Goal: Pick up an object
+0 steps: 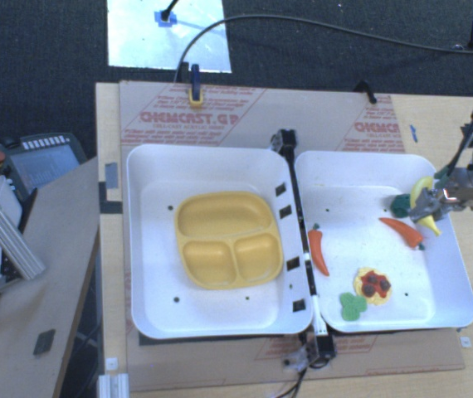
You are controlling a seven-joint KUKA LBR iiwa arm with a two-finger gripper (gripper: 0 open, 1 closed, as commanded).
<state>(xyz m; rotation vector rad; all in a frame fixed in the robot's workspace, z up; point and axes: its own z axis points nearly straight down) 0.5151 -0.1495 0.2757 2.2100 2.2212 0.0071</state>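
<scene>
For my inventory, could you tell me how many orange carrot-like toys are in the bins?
2, both in the right bin: one carrot by the divider, another beside the gripper, which may hide more.

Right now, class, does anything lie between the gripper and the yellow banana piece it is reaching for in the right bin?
Nothing visible does. The gripper sits right at the banana piece by the right bin's far right side. A dark green item and an orange carrot lie close alongside.
</scene>
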